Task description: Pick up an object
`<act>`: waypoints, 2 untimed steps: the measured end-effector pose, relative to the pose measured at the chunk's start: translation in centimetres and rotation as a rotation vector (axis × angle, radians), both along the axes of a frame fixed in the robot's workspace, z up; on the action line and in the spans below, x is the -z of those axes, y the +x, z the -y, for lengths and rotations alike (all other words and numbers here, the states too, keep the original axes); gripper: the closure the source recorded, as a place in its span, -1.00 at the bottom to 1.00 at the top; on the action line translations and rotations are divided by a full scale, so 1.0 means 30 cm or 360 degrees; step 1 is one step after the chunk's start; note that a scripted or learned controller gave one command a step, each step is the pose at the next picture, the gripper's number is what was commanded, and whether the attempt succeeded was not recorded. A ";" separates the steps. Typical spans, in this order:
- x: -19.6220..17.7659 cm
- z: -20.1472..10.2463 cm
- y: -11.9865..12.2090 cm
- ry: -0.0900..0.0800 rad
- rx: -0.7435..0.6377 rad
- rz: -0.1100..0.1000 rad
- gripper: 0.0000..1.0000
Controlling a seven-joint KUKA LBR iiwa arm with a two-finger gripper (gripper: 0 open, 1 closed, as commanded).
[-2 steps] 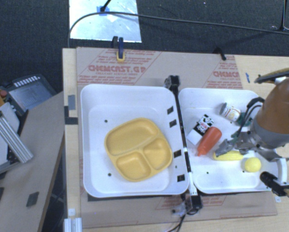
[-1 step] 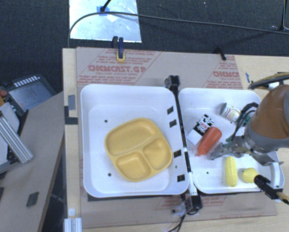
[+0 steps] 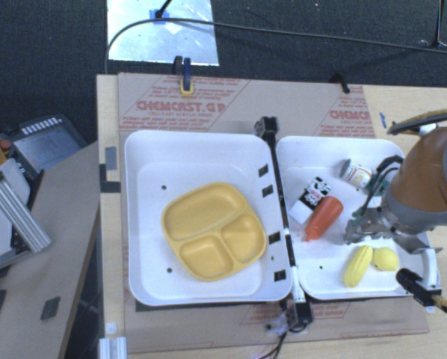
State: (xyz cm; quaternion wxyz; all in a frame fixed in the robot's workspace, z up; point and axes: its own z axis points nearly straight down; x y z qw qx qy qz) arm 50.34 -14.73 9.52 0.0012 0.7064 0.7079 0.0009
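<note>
The right bin (image 3: 335, 290) holds several small objects. An orange carrot (image 3: 323, 217) lies tilted near its middle, touching a black-and-white carton (image 3: 310, 197). A small grey-and-white bottle (image 3: 356, 173) lies toward the back. A yellow banana (image 3: 357, 265) and a yellow lemon (image 3: 386, 259) rest near the front edge. My gripper (image 3: 356, 229) hangs low over the right bin, just right of the carrot and just above the banana. The orange-banded wrist (image 3: 425, 178) hides the bin's right side. Nothing shows in the gripper's grasp.
The left bin (image 3: 145, 163) holds a yellow divided plate (image 3: 212, 230). A black divider with clips (image 3: 277, 208) runs between the bins. Cardboard (image 3: 208, 103) lies under both bins, and a yellow clamp (image 3: 186, 77) stands at the back.
</note>
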 end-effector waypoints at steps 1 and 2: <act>-0.162 -0.024 0.025 -0.0002 -0.0004 0.0006 1.00; -0.374 -0.034 0.043 -0.0003 -0.0005 0.0009 1.00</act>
